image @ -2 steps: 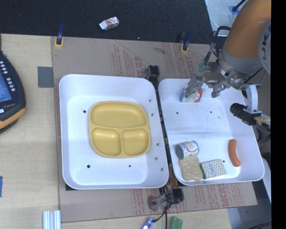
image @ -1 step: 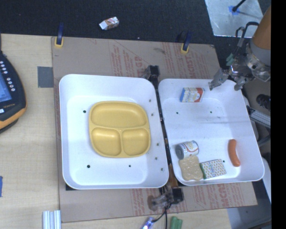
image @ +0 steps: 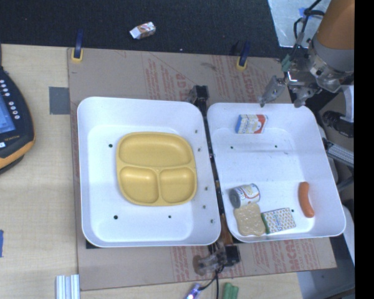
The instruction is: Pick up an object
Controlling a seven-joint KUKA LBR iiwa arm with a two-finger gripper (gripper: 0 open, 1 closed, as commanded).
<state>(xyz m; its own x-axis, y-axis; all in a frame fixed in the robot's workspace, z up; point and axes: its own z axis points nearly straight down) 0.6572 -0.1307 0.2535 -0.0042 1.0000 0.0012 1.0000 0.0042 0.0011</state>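
My gripper (image: 284, 96) hangs above the far rim of the right bin (image: 280, 161), its two fingers spread open with nothing between them. A small white and blue carton (image: 250, 124) lies just in front of it and slightly left. Near the bin's front edge sit a small tin can (image: 244, 195) on its side, a tan cracker-like square (image: 249, 220) and a green patterned packet (image: 278, 220). An orange sausage (image: 306, 199) lies along the bin's right side.
The left bin (image: 100, 167) holds a yellow divided plate (image: 156, 168). A teach pendant (image: 3, 123) rests on the bench at far left. A crumpled wrapper (image: 143, 30) lies on the dark floor beyond the bench.
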